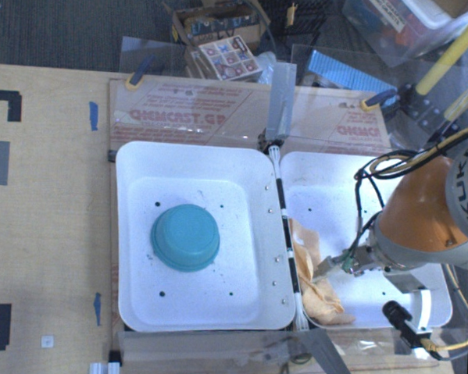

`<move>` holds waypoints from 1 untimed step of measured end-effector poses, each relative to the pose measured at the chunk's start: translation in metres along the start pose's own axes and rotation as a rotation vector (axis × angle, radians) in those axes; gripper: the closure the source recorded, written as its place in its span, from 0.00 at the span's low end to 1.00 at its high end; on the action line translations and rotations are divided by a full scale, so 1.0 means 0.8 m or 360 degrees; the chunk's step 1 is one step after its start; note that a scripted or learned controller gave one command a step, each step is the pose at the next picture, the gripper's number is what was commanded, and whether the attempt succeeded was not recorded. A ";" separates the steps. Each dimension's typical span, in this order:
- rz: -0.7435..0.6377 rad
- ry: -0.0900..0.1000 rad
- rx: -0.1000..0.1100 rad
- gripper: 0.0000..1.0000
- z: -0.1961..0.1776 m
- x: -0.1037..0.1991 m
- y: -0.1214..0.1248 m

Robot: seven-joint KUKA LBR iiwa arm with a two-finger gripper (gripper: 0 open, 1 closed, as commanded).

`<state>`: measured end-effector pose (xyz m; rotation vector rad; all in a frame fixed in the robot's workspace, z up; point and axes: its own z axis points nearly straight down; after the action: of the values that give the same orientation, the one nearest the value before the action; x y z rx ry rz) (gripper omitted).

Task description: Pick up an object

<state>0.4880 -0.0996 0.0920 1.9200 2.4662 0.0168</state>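
- Two white bins sat side by side, and the divider (283, 224) between them serves as the landmark here.
- Left of the divider, near the middle of the left bin (133, 169), a teal bowl (186, 236) rested upside down, well apart from the arm.
- Just right of the divider, in the right bin (320, 179), a tan cloth (313, 284) lay crumpled against the bin's left wall and trailed toward its near corner — its long axis ran roughly along the divider.
- The gripper (341, 263) hung low, right of the divider and just beside the cloth's upper right edge; its tip pointed leftward at the fabric.
- Whether the fingers were spread or closed cannot be told at this size, and no cloth showed between them.
- In my judgement the cloth was the likely target, lying left of the tip and slightly nearer the camera.
- Room was tight — the divider wall stood immediately behind the cloth, so a push leftward would likely bunch it against the wall; open bin floor lay to the right and farther back.
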 end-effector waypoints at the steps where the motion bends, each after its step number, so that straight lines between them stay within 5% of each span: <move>1: 0.0423 -0.0002 0.0004 0.00 0.002 -0.028 0.120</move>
<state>0.5864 -0.0981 0.0921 2.2317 2.1915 0.0155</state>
